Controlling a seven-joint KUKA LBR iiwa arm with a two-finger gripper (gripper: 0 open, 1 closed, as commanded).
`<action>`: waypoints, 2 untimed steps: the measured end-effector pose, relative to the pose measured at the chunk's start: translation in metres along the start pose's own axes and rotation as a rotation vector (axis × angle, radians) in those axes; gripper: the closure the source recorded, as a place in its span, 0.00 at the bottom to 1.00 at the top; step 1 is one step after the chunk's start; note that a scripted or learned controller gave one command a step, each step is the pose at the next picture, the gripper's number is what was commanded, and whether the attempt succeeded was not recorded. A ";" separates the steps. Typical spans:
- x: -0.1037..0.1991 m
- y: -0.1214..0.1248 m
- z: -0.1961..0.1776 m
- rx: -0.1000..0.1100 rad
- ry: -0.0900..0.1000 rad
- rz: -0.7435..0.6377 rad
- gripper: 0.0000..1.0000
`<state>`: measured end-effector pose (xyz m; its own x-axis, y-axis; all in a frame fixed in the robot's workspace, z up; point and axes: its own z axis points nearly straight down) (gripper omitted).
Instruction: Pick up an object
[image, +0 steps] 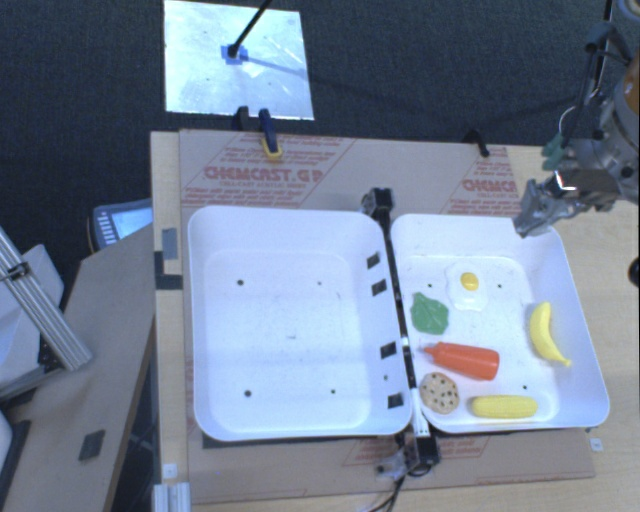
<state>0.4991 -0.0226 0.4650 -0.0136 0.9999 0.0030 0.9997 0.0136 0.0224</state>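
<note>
The right bin (570, 300) holds several toy foods: a fried egg (467, 284), a green leafy piece (430, 314), a yellow banana (546, 333), an orange-red carrot-like piece (466, 360), a round cookie (439, 392) and a yellow oblong piece (503, 406). My gripper (537, 215) hangs over the right bin's far right corner, above and to the right of the egg. Nothing shows between its fingers.
The left bin (200, 300) lies beside the right one, with black clips (383, 290) along the shared divider. A shiny metal sheet (238, 60) lies beyond the bench at the back. A grey rail (40, 310) leans at the far left.
</note>
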 end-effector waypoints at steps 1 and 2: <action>0.035 -0.013 0.041 0.021 -0.002 0.005 1.00; 0.095 -0.010 -0.036 0.011 0.000 0.003 1.00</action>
<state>0.4869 0.0720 0.5015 -0.0105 0.9999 0.0034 0.9999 0.0105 0.0110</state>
